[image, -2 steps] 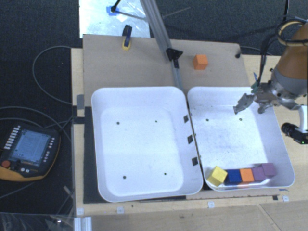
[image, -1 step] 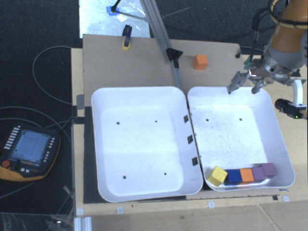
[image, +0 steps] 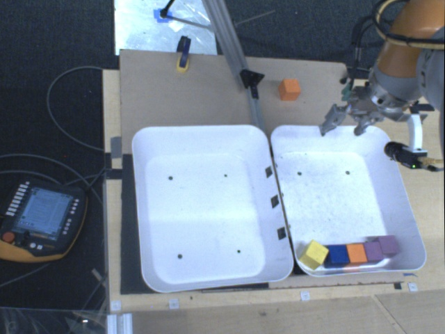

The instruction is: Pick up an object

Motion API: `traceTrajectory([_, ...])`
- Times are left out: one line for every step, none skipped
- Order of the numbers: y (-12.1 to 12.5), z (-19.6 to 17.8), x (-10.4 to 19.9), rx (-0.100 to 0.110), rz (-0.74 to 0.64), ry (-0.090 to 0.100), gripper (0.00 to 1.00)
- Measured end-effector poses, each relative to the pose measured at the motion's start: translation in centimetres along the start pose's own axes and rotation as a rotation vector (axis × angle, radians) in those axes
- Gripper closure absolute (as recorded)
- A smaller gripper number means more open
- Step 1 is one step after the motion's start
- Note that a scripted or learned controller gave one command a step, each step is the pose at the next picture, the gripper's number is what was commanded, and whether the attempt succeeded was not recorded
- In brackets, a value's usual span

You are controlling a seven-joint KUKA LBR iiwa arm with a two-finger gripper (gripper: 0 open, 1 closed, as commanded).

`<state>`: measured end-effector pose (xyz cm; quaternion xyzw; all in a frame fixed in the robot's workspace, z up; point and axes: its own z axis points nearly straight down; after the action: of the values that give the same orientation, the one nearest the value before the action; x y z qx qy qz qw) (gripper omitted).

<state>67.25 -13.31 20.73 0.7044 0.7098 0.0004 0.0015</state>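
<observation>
**Fingers spread over the far rim, blocks waiting at the near wall**

Dark carpet surrounds a tan bench (image: 208,89), and on it sit two white bins side by side. Over the right bin (image: 400,186) hangs the gripper (image: 344,122), fingers apart with nothing between them, poised just above that bin's far rim.

Where are the targets? All the way across the bin from the fingers, lined up against the near wall: a yellow block (image: 314,254), then blue (image: 338,255), orange (image: 357,253), and two purple ones, the last at (image: 388,244). They touch one another in a row, and that's the tricky part.

My read: the step in hand is the approach, and it has hardly begun. To do it well, I'd go for the yellow block. It sits tilted at the end of the row, its outer side free, so one finger has room there. The middle blocks look too tightly packed to slip fingers between, and the wall crowds all of them on the near side.

Around the scene: a loose orange cube (image: 290,89) lies on the bench beyond the fingers, outside the bins. The left bin (image: 149,186) holds no blocks. A slanted metal pole (image: 229,37) crosses the bench, well apart from the gripper's likely path. A pendant (image: 40,218) rests on the floor.
</observation>
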Motion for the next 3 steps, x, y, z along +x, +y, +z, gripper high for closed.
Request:
traceTrajectory([-4.2,-3.9,-7.3,-0.002,0.015,-0.004,0.00])
traceTrajectory([-11.3,-0.8,-7.1,0.008,0.011,0.002,0.00])
traceTrajectory([-7.6,-1.2,-5.8,-0.002,0.000,0.000,0.00])
